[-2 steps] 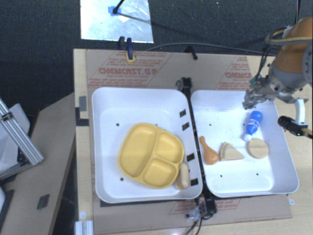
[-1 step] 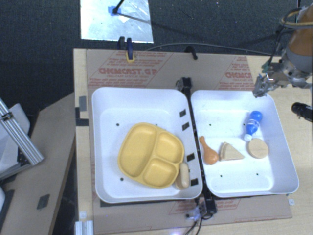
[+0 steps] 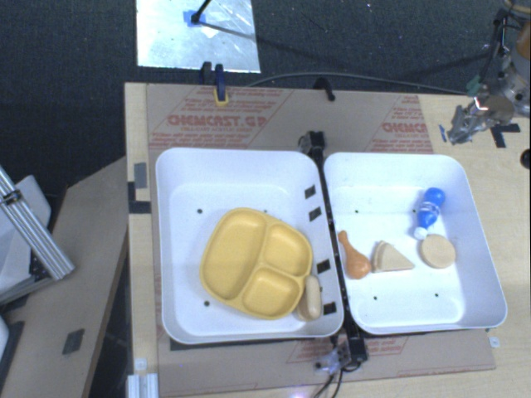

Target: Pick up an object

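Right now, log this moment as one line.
gripper: above right bin's far corner, holding nothing | right bin: bottle, drumstick | left bin: yellow tray

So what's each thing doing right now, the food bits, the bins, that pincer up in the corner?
Yellow tray: flat in the left bin, its compartments bare.
Bread roll: against the tray's lower right edge.
Drumstick: lying in the right bin.
Sandwich wedge: lying beside the drumstick.
Blue bottle: on its side.
Round biscuit: flat, just below the bottle.
Pincer: outside the bins, above the right one's far corner, carrying nothing visible.
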{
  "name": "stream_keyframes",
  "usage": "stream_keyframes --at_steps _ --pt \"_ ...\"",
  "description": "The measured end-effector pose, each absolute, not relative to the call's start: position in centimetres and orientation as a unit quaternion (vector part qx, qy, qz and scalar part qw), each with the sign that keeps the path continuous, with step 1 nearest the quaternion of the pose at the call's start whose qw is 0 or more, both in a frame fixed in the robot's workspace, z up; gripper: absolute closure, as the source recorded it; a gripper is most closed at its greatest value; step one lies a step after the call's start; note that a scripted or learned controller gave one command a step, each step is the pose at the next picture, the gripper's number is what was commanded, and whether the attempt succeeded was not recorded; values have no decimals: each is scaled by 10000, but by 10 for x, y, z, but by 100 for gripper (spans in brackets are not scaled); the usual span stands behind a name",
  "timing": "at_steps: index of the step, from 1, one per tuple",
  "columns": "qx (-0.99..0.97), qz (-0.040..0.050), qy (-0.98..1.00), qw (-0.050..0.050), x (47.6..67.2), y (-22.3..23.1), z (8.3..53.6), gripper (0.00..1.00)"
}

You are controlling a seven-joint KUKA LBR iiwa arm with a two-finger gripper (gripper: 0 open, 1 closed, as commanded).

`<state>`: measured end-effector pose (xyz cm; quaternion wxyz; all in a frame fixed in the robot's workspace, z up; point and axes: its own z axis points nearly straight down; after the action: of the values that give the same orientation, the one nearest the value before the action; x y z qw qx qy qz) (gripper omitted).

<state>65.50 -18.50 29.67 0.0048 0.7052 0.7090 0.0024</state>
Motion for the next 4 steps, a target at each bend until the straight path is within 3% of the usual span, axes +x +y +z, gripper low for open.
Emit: stream_keyframes --at_steps 1,4 --pt "7041 10 7101 1 643 -132 291 100" --pt "7037 9 7105 -11 637 35 235 100"
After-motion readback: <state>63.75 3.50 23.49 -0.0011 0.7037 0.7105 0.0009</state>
